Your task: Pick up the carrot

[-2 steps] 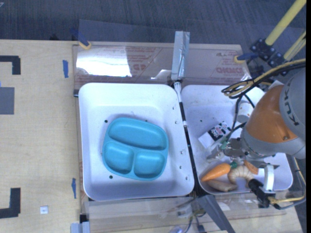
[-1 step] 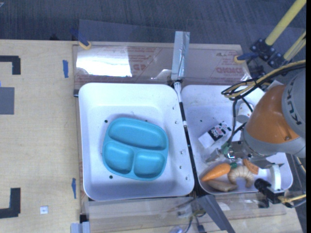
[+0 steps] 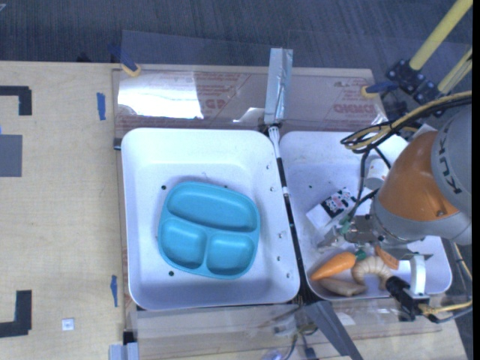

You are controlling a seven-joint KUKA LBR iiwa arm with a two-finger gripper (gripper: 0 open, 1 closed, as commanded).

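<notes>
Tabletop [image 3: 52, 201]: pale wood, carries two shallow white bins side by side, a clear panel standing behind them at 12 o'clock.

Left bin [image 3: 142, 163]: holds one blue divided tray [image 3: 210, 229], three compartments, lying flat near the middle. Not part of this job.

Right bin [image 3: 307, 163]: where the work is. Arm [image 3: 420, 190] comes in from 3 o'clock, grey body with orange band, bent down over the bin's 5 o'clock corner, cables trailing behind it.

Gripper [image 3: 358, 235]: low in the bin, just above the cluster of items. Cannot tell whether it is released or clenched; the wrist hides it.

Carrot [image 3: 334, 264]: orange, lying on the bin floor near the 6 o'clock wall, tapered end toward 9 o'clock. Sits just at 7 o'clock of the gripper, apparently still resting on the floor.

Beige curved item [image 3: 358, 277]: touching the carrot at its 4 o'clock side; crowding likely complicates a clean grasp.

Small black-and-white item [image 3: 337, 201]: at 11 o'clock of the gripper, apart from the carrot.
</notes>
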